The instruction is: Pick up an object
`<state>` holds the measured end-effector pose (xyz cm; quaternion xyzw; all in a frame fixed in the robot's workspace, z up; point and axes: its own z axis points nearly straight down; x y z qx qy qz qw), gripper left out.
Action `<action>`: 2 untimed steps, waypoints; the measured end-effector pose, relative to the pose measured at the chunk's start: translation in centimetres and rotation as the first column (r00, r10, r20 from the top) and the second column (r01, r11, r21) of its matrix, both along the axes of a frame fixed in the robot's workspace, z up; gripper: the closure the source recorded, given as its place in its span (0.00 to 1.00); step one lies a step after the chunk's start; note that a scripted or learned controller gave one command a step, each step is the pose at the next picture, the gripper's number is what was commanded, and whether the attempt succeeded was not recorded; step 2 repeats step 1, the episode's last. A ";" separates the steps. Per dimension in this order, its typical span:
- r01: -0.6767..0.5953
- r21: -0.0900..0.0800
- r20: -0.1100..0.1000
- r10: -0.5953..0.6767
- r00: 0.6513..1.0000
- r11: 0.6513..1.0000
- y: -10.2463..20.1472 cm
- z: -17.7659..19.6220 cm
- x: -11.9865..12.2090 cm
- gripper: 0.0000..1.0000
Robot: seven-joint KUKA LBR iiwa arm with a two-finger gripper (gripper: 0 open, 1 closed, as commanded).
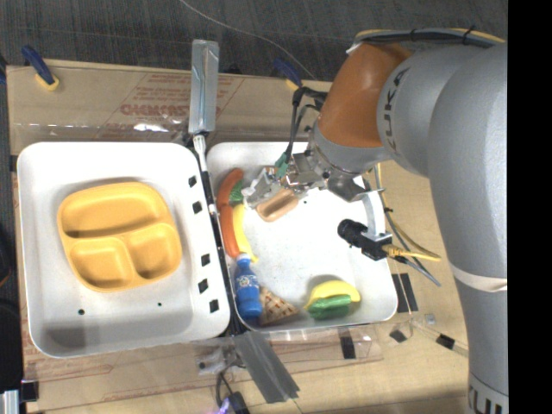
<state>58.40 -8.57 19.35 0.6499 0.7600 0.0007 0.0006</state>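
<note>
Hovering over the right bin (379,304), the gripper (274,192) has a tan, sausage-like piece (278,205) at its fingertips.

Looks pinched between nearly closed fingers, lifted near the bin's upper left, close to the carrot (227,195) and banana (239,234); blue bottle (247,290) and green-yellow toy (332,298) sit below, yellow tray (116,235) left.

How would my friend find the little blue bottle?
Look in the right white bin, along its left wall near the front corner. The blue bottle lies there, just below a banana. It is the one blue toy among orange, yellow and green ones.
</note>
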 end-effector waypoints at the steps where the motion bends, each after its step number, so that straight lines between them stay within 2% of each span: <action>1: -0.003 0.000 -0.005 0.003 1.000 1.000 0.0 0.7 0.0 1.00; 2: -0.003 0.000 -0.005 0.003 1.000 1.000 0.0 0.7 0.0 1.00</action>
